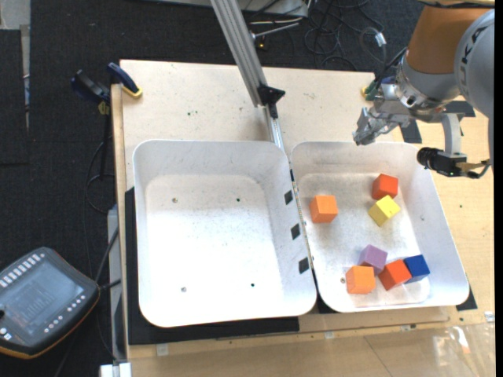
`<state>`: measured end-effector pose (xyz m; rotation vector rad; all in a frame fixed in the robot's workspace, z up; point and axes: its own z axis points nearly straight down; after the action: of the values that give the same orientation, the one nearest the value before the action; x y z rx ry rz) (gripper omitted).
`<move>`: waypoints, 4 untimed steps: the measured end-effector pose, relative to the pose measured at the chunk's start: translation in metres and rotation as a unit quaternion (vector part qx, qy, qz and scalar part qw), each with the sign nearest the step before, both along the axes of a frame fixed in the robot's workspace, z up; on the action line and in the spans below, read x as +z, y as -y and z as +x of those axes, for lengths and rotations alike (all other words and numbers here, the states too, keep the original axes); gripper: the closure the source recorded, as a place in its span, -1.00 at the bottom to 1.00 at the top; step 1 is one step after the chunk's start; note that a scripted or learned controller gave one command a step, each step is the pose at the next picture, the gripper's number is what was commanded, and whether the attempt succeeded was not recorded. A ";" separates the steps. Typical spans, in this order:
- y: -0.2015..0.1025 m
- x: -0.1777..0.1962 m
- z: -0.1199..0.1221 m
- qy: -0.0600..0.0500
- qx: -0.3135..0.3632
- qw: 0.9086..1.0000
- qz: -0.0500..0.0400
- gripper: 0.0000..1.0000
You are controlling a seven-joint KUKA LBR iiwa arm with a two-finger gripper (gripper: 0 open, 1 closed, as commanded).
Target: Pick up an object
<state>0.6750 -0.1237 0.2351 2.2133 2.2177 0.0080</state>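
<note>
Robot gripper [368,132] hovers above the right bin's [448,242] far rim, nothing visibly held. Nearest is a red-orange cube [385,185], just inside. Approach stage; next, descend onto a cube.

You look down from one fixed camera mounted high above the desk [196,85], angled at a slant rather than straight down. It sits far enough back to take in both white bins: the left bin [149,163] and the right bin [444,242], side by side. The arm [448,30] enters from your upper right. Dark floor surrounds the desk.
</note>
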 end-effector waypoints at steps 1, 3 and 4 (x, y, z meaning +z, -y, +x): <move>0.000 0.004 0.001 -0.003 0.000 1.000 0.001 1.00; -0.100 0.018 -0.006 -0.005 0.003 1.000 0.002 1.00; -0.147 0.020 -0.007 -0.005 0.003 1.000 0.002 1.00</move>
<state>0.6679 0.0229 0.2554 2.2138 2.2302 0.0022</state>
